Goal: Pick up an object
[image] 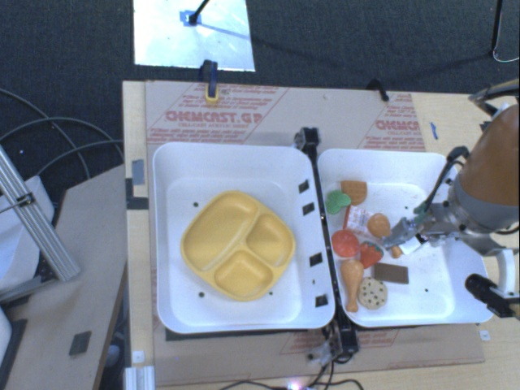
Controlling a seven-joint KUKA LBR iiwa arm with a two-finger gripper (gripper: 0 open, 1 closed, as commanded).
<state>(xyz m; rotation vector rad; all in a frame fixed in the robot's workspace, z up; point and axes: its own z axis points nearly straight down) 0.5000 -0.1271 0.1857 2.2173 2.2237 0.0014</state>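
Note:
The right bin (pixel 422 303) holds a cluster of toy foods at its left side. Among them are a green piece (pixel 336 202), a tan bread-like piece (pixel 354 191), a red and white packet (pixel 356 217), an orange round piece (pixel 379 225), a red tomato (pixel 345 243), a strawberry (pixel 370 254), a drumstick (pixel 351 279), a cookie (pixel 373 293) and a brown bar (pixel 392 274). My gripper (pixel 401 239) hangs low over the bin, just right of the orange piece and above the brown bar. Nothing is visibly held in it.
The left bin (pixel 175 185) carries a yellow divided plate (pixel 236 244). A black divider with clips (pixel 318 218) separates the two bins. The grey arm with its orange band (pixel 491 169) covers the right bin's right side. Cardboard (pixel 244 108) lies under the bins.

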